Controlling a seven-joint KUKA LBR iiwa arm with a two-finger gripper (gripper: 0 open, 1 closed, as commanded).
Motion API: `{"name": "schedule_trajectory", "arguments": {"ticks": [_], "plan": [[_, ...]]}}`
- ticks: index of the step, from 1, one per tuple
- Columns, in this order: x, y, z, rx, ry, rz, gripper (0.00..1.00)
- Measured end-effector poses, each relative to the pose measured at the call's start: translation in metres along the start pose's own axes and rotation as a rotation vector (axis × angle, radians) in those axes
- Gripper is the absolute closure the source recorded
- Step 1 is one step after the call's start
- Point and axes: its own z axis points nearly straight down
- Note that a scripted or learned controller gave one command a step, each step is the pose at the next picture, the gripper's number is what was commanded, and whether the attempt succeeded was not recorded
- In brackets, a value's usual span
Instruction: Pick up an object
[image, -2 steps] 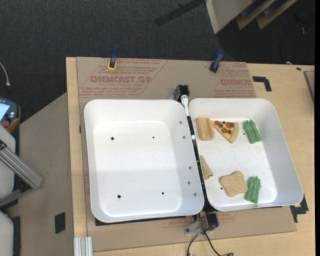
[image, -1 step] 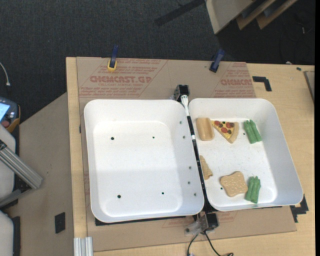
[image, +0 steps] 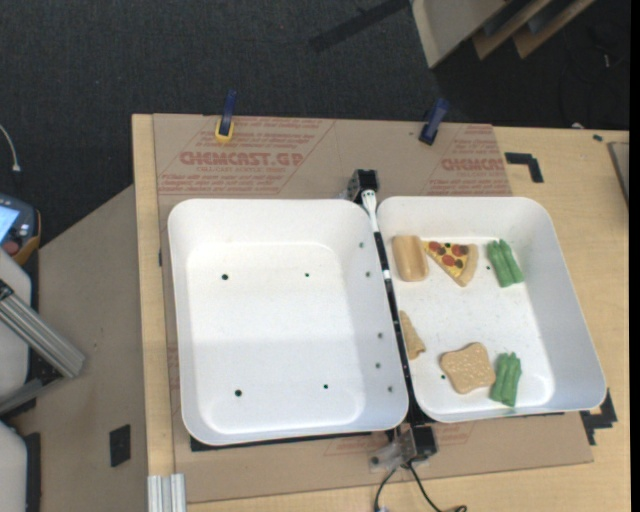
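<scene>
The right bin (image: 560, 290) holds several toy foods. A tan bread roll (image: 408, 257) lies at its upper left, with a pizza slice (image: 452, 260) beside it and a green bean bundle (image: 505, 263) further right. Against the left wall rests a small tan piece (image: 410, 335). A toast slice (image: 467, 367) lies near the front, with a second green vegetable (image: 507, 379) touching its right side.
The left bin (image: 190, 300) sits beside the right one, joined along a black divider (image: 385, 290). Both rest on a cardboard sheet (image: 160, 160) held by two clamps (image: 227, 118) at the back. A cable (image: 410, 480) runs off the front edge.
</scene>
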Motion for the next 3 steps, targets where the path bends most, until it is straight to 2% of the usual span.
{"name": "schedule_trajectory", "arguments": {"ticks": [3], "plan": [[0.000,0.003,-0.033,-0.014,-0.011,-0.002,1.00]]}}
